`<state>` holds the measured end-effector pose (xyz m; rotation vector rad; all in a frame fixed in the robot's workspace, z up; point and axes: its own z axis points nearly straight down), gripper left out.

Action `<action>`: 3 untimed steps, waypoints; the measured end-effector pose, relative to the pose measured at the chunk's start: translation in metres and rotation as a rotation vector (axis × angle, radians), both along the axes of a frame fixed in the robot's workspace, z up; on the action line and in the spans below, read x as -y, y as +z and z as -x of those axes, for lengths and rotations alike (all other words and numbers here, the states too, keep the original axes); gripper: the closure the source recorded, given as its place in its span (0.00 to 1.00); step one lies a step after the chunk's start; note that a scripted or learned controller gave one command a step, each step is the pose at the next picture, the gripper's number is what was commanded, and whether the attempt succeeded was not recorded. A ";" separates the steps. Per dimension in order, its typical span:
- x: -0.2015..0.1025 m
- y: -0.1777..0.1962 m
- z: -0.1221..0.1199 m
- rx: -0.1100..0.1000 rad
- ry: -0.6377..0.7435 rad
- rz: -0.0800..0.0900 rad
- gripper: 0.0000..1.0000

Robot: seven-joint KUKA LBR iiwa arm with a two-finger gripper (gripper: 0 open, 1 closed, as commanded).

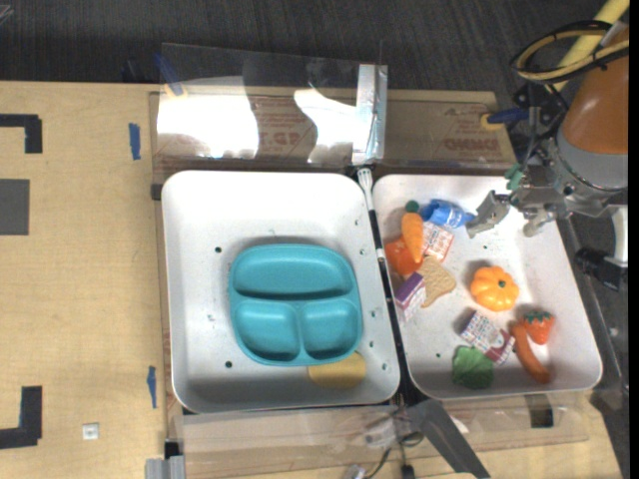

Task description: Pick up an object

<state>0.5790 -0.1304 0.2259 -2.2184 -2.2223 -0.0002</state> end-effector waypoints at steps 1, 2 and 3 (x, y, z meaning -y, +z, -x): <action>0.038 -0.111 0.023 -0.008 0.040 0.000 0.00; 0.052 -0.139 -0.005 0.007 0.364 0.003 0.00; 0.052 -0.126 -0.008 0.016 0.363 0.006 1.00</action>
